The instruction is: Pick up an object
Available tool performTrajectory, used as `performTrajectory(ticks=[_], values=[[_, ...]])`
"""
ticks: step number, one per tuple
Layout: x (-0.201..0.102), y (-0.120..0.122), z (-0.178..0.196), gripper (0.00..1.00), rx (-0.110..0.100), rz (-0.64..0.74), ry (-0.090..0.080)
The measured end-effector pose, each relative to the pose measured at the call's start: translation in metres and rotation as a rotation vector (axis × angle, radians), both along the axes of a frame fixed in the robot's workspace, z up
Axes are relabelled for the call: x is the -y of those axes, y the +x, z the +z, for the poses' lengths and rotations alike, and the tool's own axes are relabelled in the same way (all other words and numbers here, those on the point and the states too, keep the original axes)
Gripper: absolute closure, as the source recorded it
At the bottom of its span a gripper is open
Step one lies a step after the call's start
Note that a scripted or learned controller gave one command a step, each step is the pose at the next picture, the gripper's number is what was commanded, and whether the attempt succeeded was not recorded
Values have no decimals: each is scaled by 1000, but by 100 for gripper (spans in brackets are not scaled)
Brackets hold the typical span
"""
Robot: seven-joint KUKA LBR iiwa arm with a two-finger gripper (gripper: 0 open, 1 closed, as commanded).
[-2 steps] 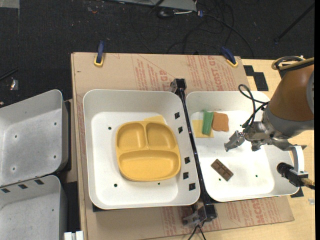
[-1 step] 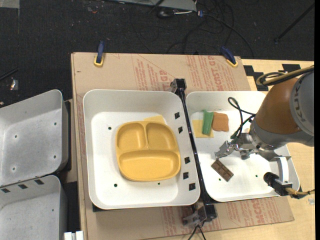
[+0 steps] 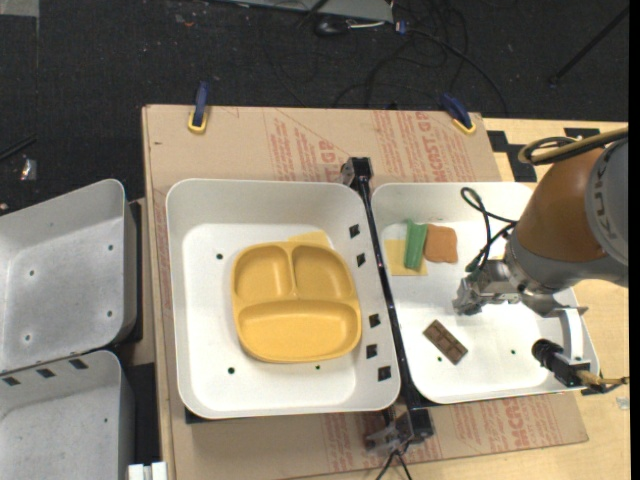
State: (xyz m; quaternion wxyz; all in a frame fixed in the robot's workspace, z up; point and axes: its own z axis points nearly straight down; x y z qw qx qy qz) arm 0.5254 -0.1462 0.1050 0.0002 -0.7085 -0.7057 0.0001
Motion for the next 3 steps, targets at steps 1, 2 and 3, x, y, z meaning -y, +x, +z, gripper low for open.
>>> performTrajectory(ticks=[1,2,3], values=[[9,-2,58,100,5,1,-2],[9,-1,111,100,7,7,-2],[-36,12,105,100,1,10,1]])
